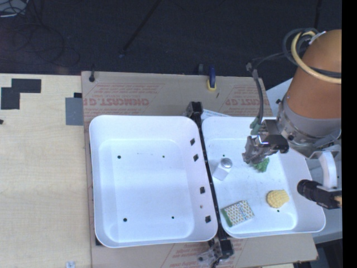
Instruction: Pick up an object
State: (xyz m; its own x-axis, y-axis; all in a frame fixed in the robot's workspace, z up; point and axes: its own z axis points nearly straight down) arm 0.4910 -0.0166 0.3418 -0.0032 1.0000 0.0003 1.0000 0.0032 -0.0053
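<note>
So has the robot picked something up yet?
Not that I can see. The gripper is down in the right bin, right over a green thing. The yellow ball, the small packet and the little cup lie on the bin floor. Lifting is left.

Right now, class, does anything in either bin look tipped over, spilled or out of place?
One thing: the small silver-topped bottle in the right bin seems to lie on its side beside the divider. The yellow sponge and patterned packet lie flat.
</note>
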